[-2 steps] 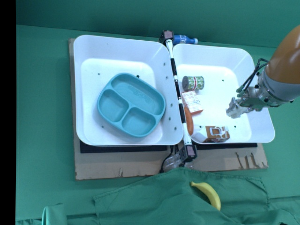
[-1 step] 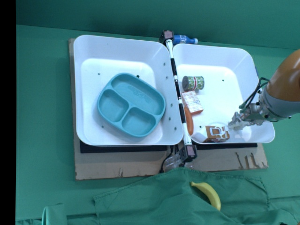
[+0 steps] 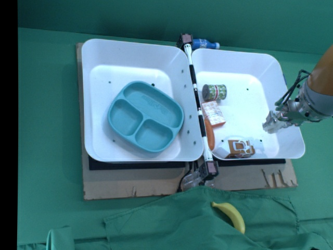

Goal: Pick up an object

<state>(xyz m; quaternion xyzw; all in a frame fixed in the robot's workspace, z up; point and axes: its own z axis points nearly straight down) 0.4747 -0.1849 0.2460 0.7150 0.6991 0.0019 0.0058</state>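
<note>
The right bin point(image 3: 270, 66) holds a small green-labelled can point(image 3: 214, 92) on its side, a pink snack packet point(image 3: 213, 113), an orange carrot-like piece point(image 3: 210, 135) and a brown and white carton point(image 3: 240, 147) near the front wall. My gripper point(image 3: 272, 124) hangs over the right side of this bin, well to the right of all these items and nearest the carton. Nothing shows between its fingers.
The left bin point(image 3: 99, 56) holds a teal divided plate point(image 3: 145, 116). A blue bottle point(image 3: 204, 44) lies behind the bins at the seam. A banana point(image 3: 231, 215) rests on green cloth in front of the bench.
</note>
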